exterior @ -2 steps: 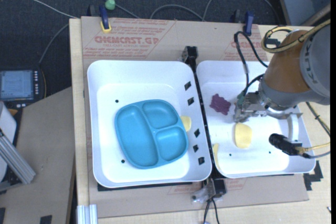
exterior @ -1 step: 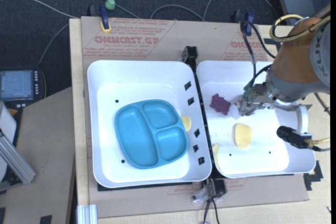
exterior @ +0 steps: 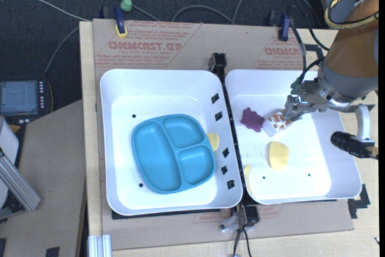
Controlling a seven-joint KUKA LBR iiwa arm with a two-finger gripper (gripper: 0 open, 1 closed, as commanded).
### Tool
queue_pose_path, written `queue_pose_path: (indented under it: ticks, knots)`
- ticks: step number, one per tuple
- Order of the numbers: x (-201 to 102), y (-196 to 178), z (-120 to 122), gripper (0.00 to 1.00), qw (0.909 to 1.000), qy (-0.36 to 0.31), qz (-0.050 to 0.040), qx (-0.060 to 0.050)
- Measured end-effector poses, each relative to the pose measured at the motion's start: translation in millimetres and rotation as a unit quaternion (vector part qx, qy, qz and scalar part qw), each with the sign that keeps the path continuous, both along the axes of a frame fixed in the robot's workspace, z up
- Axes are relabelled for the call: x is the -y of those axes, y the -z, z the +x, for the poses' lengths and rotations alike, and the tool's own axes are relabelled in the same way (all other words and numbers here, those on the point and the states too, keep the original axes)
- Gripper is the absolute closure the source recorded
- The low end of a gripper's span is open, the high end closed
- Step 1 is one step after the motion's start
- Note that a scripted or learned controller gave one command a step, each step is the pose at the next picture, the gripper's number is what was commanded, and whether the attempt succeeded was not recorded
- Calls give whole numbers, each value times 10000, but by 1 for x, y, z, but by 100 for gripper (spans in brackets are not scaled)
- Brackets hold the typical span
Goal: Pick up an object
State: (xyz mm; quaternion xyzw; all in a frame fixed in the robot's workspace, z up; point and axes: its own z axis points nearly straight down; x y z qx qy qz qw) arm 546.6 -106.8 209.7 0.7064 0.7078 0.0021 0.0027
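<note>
My gripper (exterior: 289,112) sits at the frame's right over the right bin (exterior: 337,186), fingers closed around a small orange-and-white object (exterior: 278,122).

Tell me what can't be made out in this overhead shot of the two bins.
- Hand: small and in shadow under the wrist, so its grip state is unclear.
- Small orange-and-white item: too small to identify; contact with the hand unclear.
- Yellow piece in the left bin: partly hidden behind the blue tray.
- Arm: cut off by the right edge.
</note>
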Motion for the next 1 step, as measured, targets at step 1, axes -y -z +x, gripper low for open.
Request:
queue_pose_path:
  ticks: [1]
  knots:
    - [0, -24, 1, 100, 10000, 1, 2, -14]
